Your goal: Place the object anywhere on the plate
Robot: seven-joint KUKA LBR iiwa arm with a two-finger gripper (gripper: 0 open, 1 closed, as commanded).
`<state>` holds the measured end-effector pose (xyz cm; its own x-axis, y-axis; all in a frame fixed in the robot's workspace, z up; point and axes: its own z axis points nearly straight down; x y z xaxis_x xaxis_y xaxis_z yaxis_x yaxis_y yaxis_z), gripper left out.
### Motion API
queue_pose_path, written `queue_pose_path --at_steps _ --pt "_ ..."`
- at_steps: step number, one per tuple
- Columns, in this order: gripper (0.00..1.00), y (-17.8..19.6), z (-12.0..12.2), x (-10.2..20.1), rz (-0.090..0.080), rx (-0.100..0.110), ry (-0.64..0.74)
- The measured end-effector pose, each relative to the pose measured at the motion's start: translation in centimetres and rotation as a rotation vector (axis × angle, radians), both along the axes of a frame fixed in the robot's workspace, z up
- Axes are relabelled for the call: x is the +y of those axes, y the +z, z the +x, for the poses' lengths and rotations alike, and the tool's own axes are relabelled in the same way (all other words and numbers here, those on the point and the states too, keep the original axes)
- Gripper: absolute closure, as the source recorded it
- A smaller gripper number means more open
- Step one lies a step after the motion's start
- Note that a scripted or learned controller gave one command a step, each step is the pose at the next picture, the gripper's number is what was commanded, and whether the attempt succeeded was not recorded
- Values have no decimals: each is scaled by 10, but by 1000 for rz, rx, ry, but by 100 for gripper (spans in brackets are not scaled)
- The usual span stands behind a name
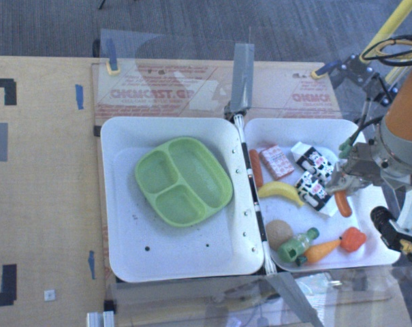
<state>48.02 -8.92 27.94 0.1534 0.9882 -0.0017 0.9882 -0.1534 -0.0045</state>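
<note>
The left bin (120,251) carries the green plate (184,180), a three-part dish lying flat a little left of the bin's middle with nothing on it yet; the right bin (297,129) holds the loose toys, and the arm (402,125) reaches over its right side.

The gripper (343,177) hangs low over the right part of that bin, just beside the cow-print cartons (314,176) and above an orange sausage (342,203); whether it is apart or closed cannot be told from this angle, and nothing is plainly seen held. Which toy is meant is a guess (the nearer carton or the sausage seem likeliest).

The carton looks light and stiff, with flat faces that should take a pinch across its narrow width; its glossy skin may slip if caught on a corner. The sausage is small, round and smooth, so it would likely roll unless taken across its middle.

Further left lie a banana (280,192), a pink packet (276,160) and a long red sausage (255,168); at the near edge sit a brown potato (279,232), a green bottle (298,244), a carrot (321,251) and a red tomato (353,239).
</note>
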Motion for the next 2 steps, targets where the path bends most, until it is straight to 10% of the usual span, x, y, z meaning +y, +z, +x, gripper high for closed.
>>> queue_pose_path --at_steps 1,2 --pt "100 -51 55 109 0 -2 -137" --pt "0 -51 55 108 0 -2 -137"
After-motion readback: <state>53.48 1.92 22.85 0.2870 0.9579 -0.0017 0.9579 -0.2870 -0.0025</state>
